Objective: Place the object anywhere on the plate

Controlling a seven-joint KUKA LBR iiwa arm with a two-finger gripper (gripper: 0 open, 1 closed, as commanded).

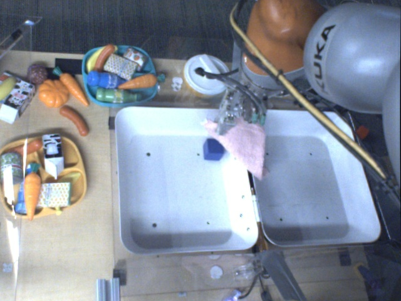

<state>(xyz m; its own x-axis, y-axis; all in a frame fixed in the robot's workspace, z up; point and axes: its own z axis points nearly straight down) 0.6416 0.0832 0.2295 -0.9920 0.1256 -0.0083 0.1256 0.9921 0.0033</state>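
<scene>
Gripper: your two-finger metal gripper (240,113) hangs over the back rim of the left white bin (156,231), near the seam with the right bin; you cannot tell how far it is open, since the pink cloth hides its tips.
Pink cloth: a soft, crumpled pink cloth (245,144) hangs directly under the gripper and drapes across the seam. It looks lifted, but you cannot see it between the fingers, so treat the grasp as unconfirmed.
Blue block: a small blue plastic block (213,149) lies on the left bin's floor, just beside the cloth, on the side away from the seam.
Right white bin (326,224): across the seam from the left bin, with the cloth's edge overhanging its near corner.
Plate: you see no certain plate in either bin; the yellow dish of toy food (74,165), outside the left bin, is the nearest candidate.
Progress: judged early. Nothing rests on a plate; carrying and releasing remain.
</scene>
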